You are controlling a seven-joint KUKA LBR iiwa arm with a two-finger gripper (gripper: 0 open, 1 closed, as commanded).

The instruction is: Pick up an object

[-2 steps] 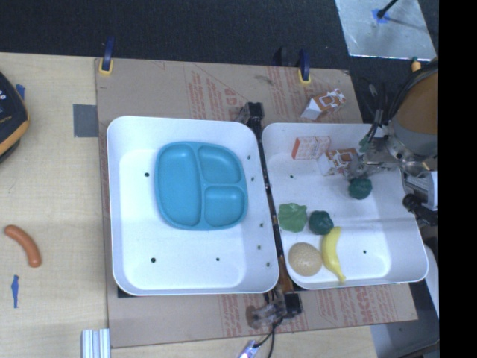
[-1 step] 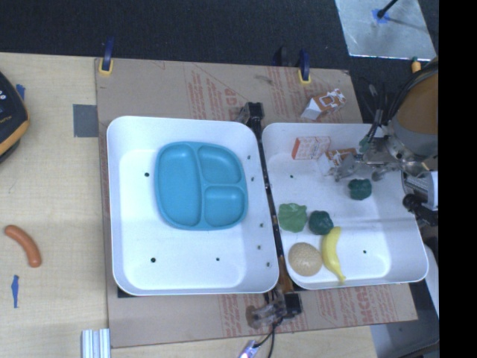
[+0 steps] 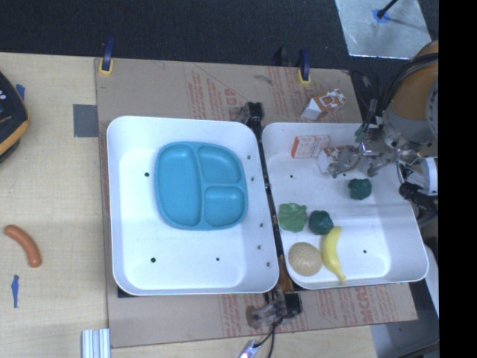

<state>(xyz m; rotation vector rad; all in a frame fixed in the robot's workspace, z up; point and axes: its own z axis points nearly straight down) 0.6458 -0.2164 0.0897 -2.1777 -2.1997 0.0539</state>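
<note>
The right bin holds several small items. A dark green lump lies near its right side, and a light green leafy piece and a second dark green lump lie at its left. A yellow banana and a beige round item sit at the front left. An orange-and-white carton lies at the back. My gripper hangs over the back of this bin, just right of the carton and above-left of the dark green lump. It is open, with nothing between its fingers.
The left bin holds a blue divided plate. A small carton lies on the cardboard behind the right bin. An orange sausage lies on the bench at far left. The arm comes in from the right.
</note>
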